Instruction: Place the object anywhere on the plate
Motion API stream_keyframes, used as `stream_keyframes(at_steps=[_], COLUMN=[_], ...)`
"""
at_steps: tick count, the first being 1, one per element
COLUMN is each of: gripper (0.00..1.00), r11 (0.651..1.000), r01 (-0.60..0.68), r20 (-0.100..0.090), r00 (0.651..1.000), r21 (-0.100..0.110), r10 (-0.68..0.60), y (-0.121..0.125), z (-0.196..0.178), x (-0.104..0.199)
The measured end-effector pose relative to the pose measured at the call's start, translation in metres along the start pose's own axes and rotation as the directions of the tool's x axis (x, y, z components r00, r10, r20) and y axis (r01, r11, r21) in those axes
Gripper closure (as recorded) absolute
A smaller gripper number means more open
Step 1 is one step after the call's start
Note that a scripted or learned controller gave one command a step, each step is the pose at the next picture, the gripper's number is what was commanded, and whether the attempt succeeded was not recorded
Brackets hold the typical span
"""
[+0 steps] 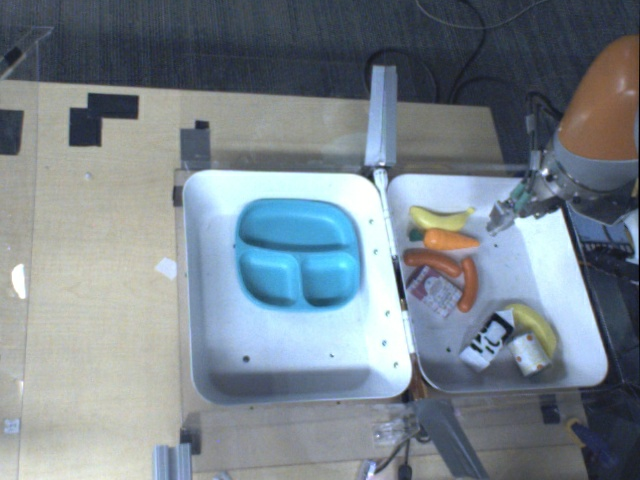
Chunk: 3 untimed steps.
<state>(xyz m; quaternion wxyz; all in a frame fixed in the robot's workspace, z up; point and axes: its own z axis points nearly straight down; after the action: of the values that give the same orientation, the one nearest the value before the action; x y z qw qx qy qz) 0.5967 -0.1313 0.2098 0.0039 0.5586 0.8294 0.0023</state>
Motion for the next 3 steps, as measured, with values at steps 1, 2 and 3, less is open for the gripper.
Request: stream_keyframes(at_steps=[1,2,3], gripper=[1.00,1.00,1.00], r11=[0.976,0.924,0.909], r01=[0.217,0.382,0.416], r20=[-0.002,-0.004,-0.003], r00=[0.976,0.924,0.909], r21=[0.002,0.002,-0.002], r10=[-0.217,-0.382,-0.416], y=[0.014,0.020,0.031], z=[0.006,0.025,-0.014], x=[0.035,0.136,0.213])
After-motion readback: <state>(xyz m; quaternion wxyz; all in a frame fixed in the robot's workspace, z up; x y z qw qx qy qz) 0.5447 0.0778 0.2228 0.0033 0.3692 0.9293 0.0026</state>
